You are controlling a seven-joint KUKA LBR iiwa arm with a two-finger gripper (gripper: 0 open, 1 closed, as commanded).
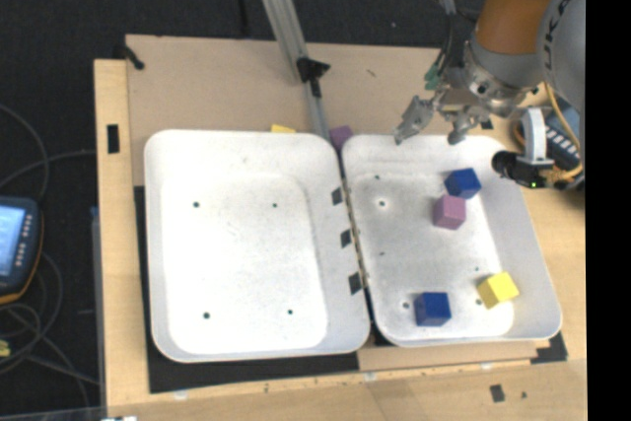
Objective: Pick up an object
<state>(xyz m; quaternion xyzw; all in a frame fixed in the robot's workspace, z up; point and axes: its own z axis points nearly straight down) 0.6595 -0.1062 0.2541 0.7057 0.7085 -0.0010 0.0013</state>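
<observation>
Currently, the scene reads as follows.
Arm: grey with an orange band, reaching in from the right, above the far edge of the right bin (pixel 527 242).
Gripper (pixel 432 127): fingers spread apart, nothing between them, hanging over the far rim of the right bin.
Blue cube, far (pixel 461 182): in the right bin, near its far right corner, just below the gripper.
Purple cube (pixel 450 211): in the right bin, just beside the far blue cube, toward the near side.
Yellow cube (pixel 498 289): in the right bin, near right area.
Blue cube, near (pixel 432 308): in the right bin, near edge, left of the yellow cube.
Left bin (pixel 168 212): beside the right bin, touching along the shared edge.
</observation>
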